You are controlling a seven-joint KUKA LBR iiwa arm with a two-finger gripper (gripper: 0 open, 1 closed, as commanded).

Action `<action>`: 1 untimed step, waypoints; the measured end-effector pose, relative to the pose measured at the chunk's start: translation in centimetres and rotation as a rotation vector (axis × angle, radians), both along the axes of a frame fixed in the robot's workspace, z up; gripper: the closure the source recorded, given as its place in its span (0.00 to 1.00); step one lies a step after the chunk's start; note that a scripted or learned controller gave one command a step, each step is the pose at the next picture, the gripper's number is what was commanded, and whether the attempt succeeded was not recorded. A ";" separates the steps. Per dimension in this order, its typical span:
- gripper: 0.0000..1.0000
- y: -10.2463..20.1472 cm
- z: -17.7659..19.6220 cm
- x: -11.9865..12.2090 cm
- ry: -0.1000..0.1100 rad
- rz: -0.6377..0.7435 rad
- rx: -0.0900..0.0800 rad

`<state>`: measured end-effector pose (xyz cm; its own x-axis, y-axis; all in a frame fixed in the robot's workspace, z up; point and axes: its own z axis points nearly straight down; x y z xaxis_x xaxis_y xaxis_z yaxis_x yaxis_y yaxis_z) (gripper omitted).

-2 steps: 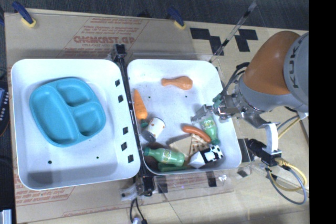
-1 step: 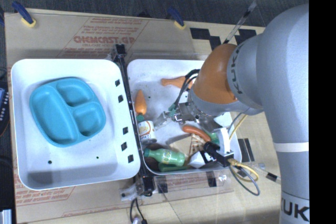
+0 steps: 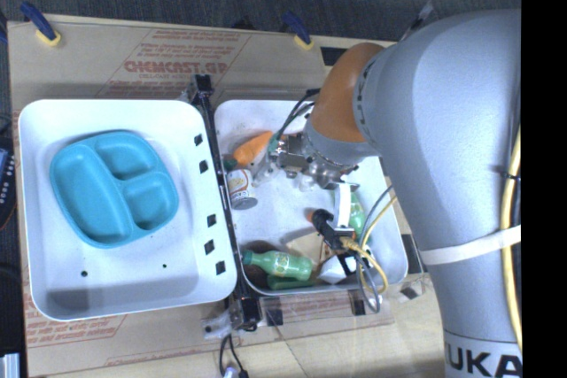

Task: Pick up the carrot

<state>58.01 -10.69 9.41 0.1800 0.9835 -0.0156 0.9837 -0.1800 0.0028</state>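
The grey arm [image 3: 452, 155] fills the right side of the camera view, its thick body sweeping in from the lower right and bending over the right bin [image 3: 266, 112]. The orange band [image 3: 341, 102] sits above the wrist, and the wrist points down and toward the left, into the middle of that bin. The gripper [image 3: 282, 153] hangs low over the bin floor, and it cannot be told whether its jaws are apart or together.

The left bin [image 3: 115, 288] holds a blue divided plate [image 3: 112, 187], lying flat toward its upper left part.

In the right bin, a green bottle [image 3: 279, 265] lies on its side along the near wall. The carrot [image 3: 252, 147] rests in the upper left part of this bin, just beside the gripper's tip, close to the wall between the bins. A small can [image 3: 237, 187] stands just below the carrot.
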 end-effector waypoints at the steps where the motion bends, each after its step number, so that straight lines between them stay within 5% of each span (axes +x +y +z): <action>1: 0.00 -0.1 -0.3 6.1 0.018 -0.190 0.012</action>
